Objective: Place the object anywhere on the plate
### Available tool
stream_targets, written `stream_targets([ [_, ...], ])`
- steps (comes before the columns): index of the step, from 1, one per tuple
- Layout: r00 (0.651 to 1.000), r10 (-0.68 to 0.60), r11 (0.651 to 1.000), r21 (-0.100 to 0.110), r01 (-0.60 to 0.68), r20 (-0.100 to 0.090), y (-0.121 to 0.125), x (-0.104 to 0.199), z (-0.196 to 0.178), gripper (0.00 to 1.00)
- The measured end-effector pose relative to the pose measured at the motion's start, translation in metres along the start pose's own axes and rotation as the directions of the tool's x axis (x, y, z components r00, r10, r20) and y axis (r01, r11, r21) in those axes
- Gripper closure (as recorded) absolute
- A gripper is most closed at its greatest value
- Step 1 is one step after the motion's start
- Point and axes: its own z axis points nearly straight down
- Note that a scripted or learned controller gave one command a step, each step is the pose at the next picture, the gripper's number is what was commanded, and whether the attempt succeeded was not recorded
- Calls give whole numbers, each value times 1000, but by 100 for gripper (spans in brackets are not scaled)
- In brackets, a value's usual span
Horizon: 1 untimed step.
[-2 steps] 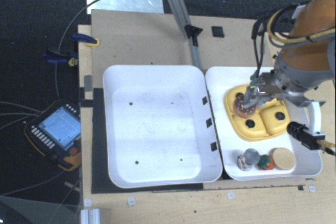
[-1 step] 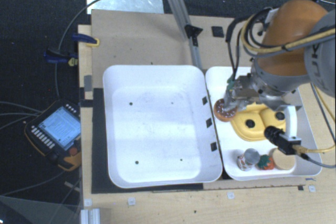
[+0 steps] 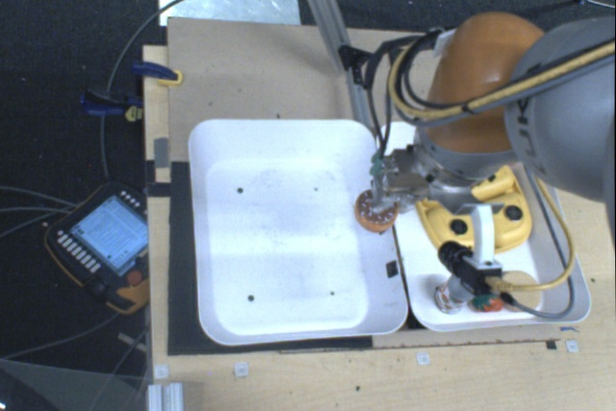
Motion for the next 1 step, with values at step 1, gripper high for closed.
stream_targets([
  [1,1000,-1,1000,1,1,0,-1,55,18,100],
])
